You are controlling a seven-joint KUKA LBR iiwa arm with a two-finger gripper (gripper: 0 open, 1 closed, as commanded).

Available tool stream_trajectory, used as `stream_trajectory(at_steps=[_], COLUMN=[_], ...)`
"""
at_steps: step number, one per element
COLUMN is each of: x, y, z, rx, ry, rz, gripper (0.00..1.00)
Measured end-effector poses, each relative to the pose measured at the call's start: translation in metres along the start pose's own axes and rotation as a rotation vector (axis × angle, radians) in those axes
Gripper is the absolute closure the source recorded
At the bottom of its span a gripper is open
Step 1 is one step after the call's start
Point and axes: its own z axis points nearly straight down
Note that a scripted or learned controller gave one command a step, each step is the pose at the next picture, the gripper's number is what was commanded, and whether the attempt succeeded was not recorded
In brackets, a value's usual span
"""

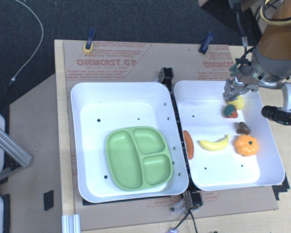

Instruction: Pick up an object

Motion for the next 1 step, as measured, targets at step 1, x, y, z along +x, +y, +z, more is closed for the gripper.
stream_trajectory(at_steps=[1], x=[0.0647], y=[-0.0036], z=[0.0021], rx=[0.007], ry=[0.004], rz=[-0.006], gripper=[1.0])
